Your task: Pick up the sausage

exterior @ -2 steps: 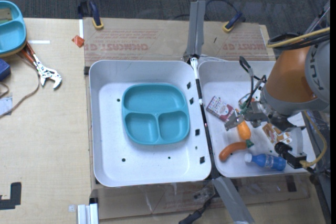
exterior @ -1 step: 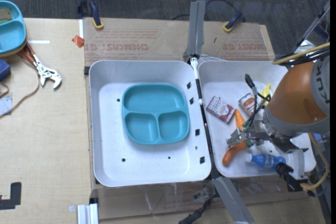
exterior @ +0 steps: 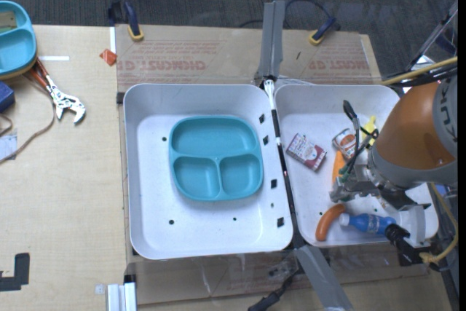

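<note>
Two shallow white bins side by side on the bench: left bin (exterior: 138,178), right bin (exterior: 306,109). In the left bin, a teal divided plate (exterior: 216,157), roughly central, three compartments, nothing in them.

In the right bin, the sausage (exterior: 328,221), orange-brown, curved, lying near the bin's 6 o'clock edge, tilted with its upper end toward 1 o'clock. Just beside it at 3 o'clock, a blue-and-white bottle (exterior: 370,223) on its side, dark cap end toward 4 o'clock. At 12 o'clock from the sausage, a small red-and-white packet (exterior: 306,151) lying flat, well apart from it. A small can (exterior: 344,141) near the bin's centre, toward 1 o'clock of the packet.

Arm entering from 3 o'clock, orange band (exterior: 419,131) over the right bin. Gripper (exterior: 349,189) low over the bin, directly above the sausage's upper end, close to it; contact not discernible. Jaw state: cannot tell, hidden in wrist clutter.

Outside the bins, at 9 to 10 o'clock of the bench: a wrench (exterior: 64,103) and the edge of a second teal plate (exterior: 16,36).
</note>
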Motion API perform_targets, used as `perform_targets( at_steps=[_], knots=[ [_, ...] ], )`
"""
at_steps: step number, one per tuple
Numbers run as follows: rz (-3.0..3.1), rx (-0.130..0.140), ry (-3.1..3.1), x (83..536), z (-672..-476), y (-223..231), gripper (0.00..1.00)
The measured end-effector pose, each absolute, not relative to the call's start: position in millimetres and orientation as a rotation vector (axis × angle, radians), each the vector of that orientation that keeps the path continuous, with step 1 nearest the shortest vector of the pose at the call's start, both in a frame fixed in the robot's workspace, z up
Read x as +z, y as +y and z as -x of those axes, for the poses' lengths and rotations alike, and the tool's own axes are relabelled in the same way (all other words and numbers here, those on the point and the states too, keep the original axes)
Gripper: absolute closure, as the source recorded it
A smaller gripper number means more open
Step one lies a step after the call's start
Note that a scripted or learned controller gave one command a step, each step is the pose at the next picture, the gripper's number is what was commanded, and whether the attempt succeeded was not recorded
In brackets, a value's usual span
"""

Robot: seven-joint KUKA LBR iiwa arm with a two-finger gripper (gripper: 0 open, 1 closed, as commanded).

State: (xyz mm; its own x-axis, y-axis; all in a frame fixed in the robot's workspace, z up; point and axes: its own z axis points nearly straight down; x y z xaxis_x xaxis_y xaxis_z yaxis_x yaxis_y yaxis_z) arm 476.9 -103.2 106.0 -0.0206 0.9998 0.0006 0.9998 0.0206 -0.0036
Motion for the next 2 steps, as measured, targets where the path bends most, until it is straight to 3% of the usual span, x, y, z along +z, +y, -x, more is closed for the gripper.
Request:
perform_targets(
  at_steps=[1, 2],
  knots=[
    [2.196, 0.004, -2.243, 106, -477.0, -103, 0.00],
    [2.156, 0.003, -2.282, 91, -476.5, -96, 0.00]
  ],
)
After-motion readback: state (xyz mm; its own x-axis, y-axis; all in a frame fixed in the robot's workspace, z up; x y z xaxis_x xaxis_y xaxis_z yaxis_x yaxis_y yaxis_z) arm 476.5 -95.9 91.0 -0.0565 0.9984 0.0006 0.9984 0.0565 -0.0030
